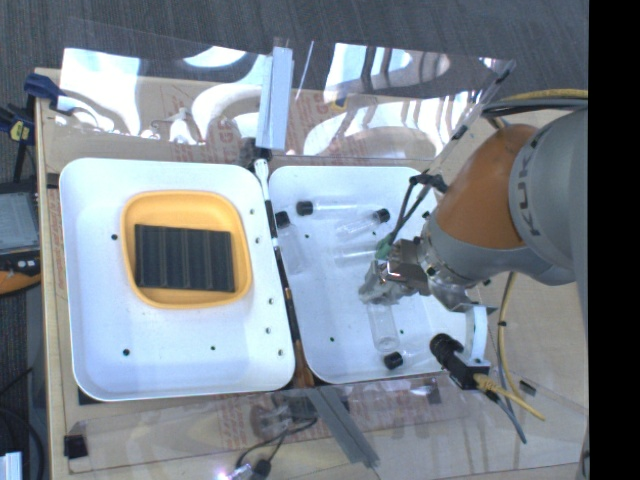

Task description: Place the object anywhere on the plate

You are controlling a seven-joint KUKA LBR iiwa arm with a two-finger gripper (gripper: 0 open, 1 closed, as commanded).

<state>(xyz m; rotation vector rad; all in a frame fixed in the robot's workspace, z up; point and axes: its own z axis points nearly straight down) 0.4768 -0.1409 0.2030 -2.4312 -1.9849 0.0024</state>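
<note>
The arm (520,203) is seen reaching in over the right bin (330,353), and the gripper (385,278) is held low above its middle; whether anything is gripped cannot be told. Clear bottles with black caps are scattered there, one (384,336) just below the gripper. The yellow plate (185,208) is seated in the left bin (100,358).

We see our grey arm (540,208) entering from three o'clock, orange band uppermost, wrist bent toward nine o'clock, the gripper (378,280) pointing down.
</note>
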